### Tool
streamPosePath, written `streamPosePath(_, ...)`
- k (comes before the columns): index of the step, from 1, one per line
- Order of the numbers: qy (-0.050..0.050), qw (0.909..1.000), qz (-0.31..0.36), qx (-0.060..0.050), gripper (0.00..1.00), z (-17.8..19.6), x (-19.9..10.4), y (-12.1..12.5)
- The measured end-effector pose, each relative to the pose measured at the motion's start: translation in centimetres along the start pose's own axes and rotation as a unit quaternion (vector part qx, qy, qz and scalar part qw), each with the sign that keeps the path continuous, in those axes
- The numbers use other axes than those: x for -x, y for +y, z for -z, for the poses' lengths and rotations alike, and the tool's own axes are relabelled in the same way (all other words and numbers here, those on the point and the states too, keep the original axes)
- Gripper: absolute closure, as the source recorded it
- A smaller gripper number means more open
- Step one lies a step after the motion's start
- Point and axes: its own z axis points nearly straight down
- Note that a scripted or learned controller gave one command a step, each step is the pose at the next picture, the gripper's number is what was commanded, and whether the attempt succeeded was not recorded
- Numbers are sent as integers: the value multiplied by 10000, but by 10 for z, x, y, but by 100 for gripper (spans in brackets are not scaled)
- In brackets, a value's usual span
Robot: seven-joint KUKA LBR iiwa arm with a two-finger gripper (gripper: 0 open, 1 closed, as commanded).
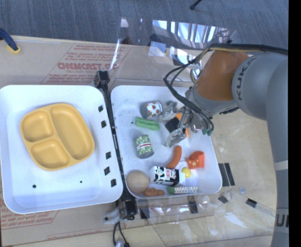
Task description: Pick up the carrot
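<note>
The carrot (187, 131) is a small orange piece in the upper right part of the right bin (123, 138). Only short orange bits of it show, poking out from under the gripper. My gripper (174, 123) is low over it, reaching in from the right under the orange-banded wrist (217, 76). Its metal fingers (175, 137) stand apart and open, one on each side of the carrot's spot. Whether they touch the carrot is hidden.
Around the gripper lie a green bean pod (146, 123), a small printed can (153, 108), a green-and-red can (144, 145), a reddish sausage (176, 156), a red piece (195, 160) and a cow-print carton (165, 175). A yellow divided plate (56, 135) sits in the left bin (6, 179).
</note>
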Motion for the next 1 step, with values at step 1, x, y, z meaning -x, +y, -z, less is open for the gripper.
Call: streamPosePath(1, -33, 10000, 44, -8, 100, 13, 3, 2)
